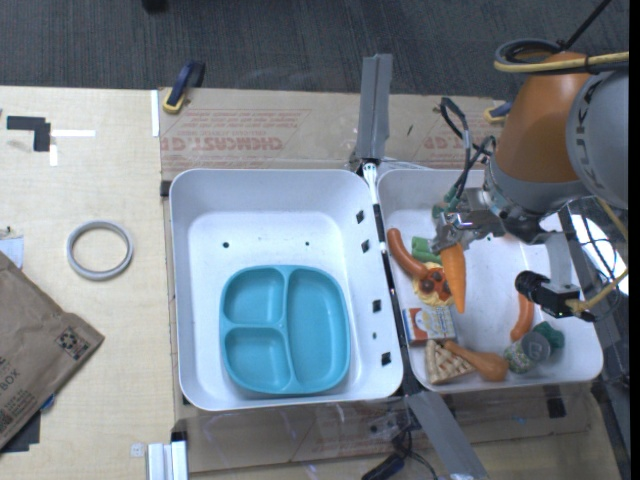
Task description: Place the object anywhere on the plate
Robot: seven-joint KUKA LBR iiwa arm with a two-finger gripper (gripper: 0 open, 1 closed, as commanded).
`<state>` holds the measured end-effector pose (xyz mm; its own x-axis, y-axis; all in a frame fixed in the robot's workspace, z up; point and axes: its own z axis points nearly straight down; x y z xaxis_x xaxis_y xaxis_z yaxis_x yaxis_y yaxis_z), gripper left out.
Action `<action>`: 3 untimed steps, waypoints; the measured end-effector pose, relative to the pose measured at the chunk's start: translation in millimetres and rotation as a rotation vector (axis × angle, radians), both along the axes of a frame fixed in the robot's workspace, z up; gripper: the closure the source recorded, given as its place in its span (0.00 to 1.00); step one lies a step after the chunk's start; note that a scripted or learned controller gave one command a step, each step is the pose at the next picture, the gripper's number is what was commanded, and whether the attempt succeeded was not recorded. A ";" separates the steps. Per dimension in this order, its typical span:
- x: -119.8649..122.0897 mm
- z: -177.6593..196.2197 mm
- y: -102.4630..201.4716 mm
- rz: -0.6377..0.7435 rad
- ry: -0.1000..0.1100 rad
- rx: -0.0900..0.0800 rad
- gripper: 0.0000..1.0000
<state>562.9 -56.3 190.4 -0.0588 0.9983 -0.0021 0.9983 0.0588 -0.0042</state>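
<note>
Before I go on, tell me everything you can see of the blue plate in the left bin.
The plate is light blue, looks like smooth plastic, and is a rounded rectangle with a raised rim. Low ridges split it into three compartments: two smaller ones on the left, one long one on the right. It lies flat and upright on the floor of the left bin, toward the near edge, turned slightly askew. Nothing lies in it.
</note>
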 end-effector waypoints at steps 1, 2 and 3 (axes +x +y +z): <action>-22.6 0.3 51.2 0.199 0.000 0.002 1.00; -36.2 -0.2 145.0 0.226 0.000 0.001 1.00; -36.2 -0.2 144.9 0.226 0.000 0.001 0.00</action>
<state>526.7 88.6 190.2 -0.2809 0.9597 -0.0007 0.9597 0.2809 -0.0043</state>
